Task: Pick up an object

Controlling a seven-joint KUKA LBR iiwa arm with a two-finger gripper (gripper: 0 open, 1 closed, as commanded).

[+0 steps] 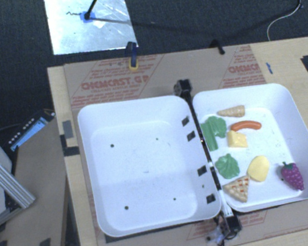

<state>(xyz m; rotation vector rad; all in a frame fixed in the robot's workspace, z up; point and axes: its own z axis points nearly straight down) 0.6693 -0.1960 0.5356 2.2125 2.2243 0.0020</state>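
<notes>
Worktop [282,53] carries two shallow white bins side by side. The left bin [143,162] has a bare floor. The right bin [302,125] holds all the toy food, loosely grouped towards its inner wall and near edge.

Contents noted: a cone-shaped pastry [231,112] at the far side; an orange sausage [246,126] just beside it; a green leafy piece [213,128] against the divider; a yellow cheese wedge [238,139] between them; a second green piece [227,166] nearer the camera; a yellow lemon-like piece [258,168]; a pizza slice [238,188] at the near wall; a purple grape bunch [292,176] apart from the rest, towards the outer near corner.

Claw state: cannot tell.

Progress, as judged: nothing lifted; every piece lies flat on the bin floor. The whole pick remains to be done: approach, descent, closing, lift. The grape bunch looks the easiest target, having free space on all sides; the pieces by the divider sit crowded.
</notes>
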